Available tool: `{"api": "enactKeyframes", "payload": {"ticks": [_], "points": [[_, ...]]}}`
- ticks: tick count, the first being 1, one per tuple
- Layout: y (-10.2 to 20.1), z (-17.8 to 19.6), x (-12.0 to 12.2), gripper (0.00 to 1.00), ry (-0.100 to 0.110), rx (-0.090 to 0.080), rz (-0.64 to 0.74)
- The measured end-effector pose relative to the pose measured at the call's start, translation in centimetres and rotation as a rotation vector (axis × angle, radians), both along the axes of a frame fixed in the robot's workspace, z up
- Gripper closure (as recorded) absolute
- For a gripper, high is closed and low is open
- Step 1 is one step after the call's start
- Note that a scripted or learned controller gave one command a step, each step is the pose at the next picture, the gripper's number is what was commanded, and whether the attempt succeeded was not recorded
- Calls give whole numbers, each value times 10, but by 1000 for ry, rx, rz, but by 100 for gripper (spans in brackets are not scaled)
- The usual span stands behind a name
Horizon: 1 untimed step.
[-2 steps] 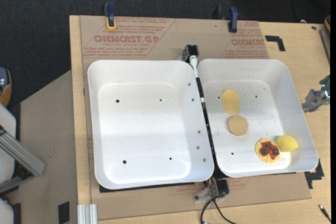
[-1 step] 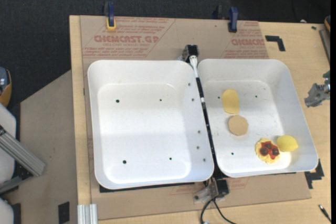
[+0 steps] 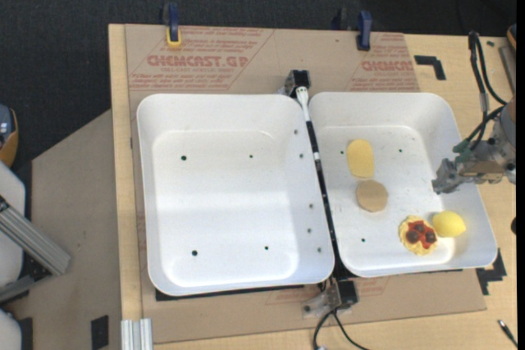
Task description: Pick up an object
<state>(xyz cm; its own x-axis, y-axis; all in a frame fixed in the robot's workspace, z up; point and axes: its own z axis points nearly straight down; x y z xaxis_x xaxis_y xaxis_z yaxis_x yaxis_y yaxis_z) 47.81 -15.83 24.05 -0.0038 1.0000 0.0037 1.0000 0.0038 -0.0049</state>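
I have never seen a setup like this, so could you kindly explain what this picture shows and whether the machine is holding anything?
The single camera looks down at a slant on a bench carrying two shallow white bins. The left bin sits beside the right bin, which holds four small food-like items: a yellow oval piece, a tan round piece, a small tart with red topping and a lemon. A robot arm reaches in from the right; its gripper hovers at the right bin's right side. Nothing is visibly held.

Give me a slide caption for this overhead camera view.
Gripper at right bin's edge, near four food items; left bin alongside.
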Motion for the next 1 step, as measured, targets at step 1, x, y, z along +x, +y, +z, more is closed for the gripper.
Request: {"api": "enactKeyframes", "payload": {"ticks": [1], "points": [[-68,34,1,100,-11,-9,-8]]}}
